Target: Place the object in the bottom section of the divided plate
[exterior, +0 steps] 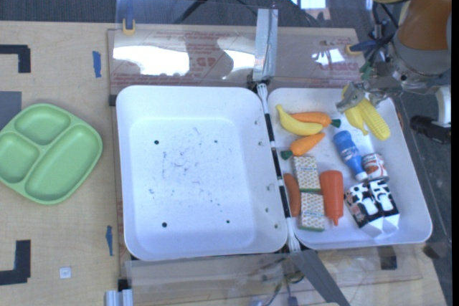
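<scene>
- Corn, a yellow toy cob with a bumpy kernel surface, lay in the upper right corner of the right bin, tilted, directly beneath the claw.
- Whether the claw was clenched on the corn or released could not be told; its metal tips sat at the cob's upper end, touching or very near it.
- A yellow banana curved just left of the corn, with an orange carrot lying across its top and a second carrot just below.
- A blue bottle with a white cap lay close below the corn, and a small can rested just beside the bottle's lower end.
- A black-and-white patterned carton occupied the lower right of the bin; an orange tube-like piece and a speckled rectangular box lay side by side in the lower left, with a thin reddish stick against the left wall.
- The left bin was smooth white plastic, scuffed with faint blue marks.
- The divided plate, glossy light green with three rounded sections, sat on the wooden worktop well apart to the left, the whole left bin between it and the corn.
- Clear plastic screens stood behind both bins.
</scene>
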### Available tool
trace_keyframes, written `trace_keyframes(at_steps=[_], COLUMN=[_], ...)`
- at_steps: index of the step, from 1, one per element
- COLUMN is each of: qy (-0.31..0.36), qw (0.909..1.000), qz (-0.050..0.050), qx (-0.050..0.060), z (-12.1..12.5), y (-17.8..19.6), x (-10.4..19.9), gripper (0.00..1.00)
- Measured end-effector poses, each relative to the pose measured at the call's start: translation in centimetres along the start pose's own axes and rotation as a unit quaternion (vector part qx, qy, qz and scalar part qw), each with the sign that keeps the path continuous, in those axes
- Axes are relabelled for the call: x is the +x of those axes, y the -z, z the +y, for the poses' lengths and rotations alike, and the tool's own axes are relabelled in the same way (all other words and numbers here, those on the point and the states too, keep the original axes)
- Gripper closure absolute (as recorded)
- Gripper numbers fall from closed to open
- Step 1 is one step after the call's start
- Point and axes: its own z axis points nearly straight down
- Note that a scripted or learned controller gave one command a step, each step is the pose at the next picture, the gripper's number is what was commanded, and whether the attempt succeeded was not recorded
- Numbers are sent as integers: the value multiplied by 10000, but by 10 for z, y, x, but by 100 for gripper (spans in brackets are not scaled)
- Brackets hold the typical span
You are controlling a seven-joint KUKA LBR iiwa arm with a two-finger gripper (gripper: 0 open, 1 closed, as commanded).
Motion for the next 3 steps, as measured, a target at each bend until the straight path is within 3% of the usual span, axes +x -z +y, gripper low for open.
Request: trace_keyframes(at_steps=[1,2,3], qy=[47,-903,-1922], qw=[10000,9959,9814], qz=[9,-2,-4], qx=[22,2,0], z=[-3,43,39], y=[-21,140,212], x=[117,134,89], gripper=[100,100,100])
